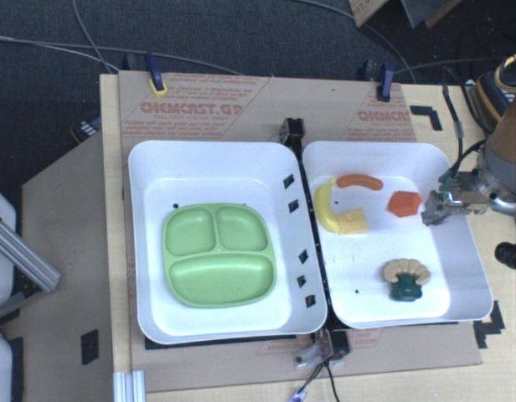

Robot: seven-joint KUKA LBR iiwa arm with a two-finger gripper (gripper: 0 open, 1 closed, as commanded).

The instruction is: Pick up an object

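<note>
The right bin (459,258) holds an orange sausage (359,182), a yellow banana (325,208) touching a yellow cheese wedge (353,222), a small red-orange block (405,203) and a tan-and-teal toy (406,278). My gripper (438,207) hangs at the bin's right side, just right of the red-orange block. I see nothing held between its fingers.
The left bin (145,224) holds a green divided plate (218,254). Blue clamps (157,77) (384,80) grip the cardboard base at the back. Cables run across the dark floor behind the bench.
</note>
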